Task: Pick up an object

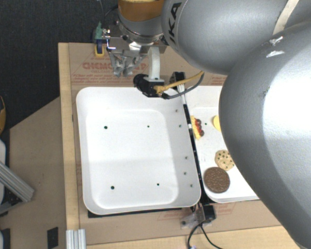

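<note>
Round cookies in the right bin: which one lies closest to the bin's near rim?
The dark brown cookie, plain and chocolate-coloured. The pale speckled cookie lies just beyond it, farther from the right bin's near rim.

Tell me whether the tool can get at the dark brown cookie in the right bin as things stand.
Probably yes. The dark brown cookie lies flat and uncovered, apart from the paler cookie. The tool hangs beyond the left bin's far rim.
</note>
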You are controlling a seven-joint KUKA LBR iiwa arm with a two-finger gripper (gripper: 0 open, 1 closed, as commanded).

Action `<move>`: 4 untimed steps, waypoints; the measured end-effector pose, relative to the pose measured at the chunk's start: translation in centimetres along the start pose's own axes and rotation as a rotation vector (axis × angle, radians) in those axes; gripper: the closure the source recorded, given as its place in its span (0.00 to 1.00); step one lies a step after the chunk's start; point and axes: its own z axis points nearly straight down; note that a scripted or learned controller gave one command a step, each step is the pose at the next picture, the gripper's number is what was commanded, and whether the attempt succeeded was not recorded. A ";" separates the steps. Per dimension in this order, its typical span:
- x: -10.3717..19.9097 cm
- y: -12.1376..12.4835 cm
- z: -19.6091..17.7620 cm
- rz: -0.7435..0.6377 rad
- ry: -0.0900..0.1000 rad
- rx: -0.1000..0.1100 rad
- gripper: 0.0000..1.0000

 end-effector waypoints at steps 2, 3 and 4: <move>-0.1 0.1 3.5 0.002 0.000 -0.003 1.00; -7.1 0.1 1.0 0.011 -0.002 -0.005 1.00; 0.1 0.1 -0.1 -0.001 0.003 -0.008 1.00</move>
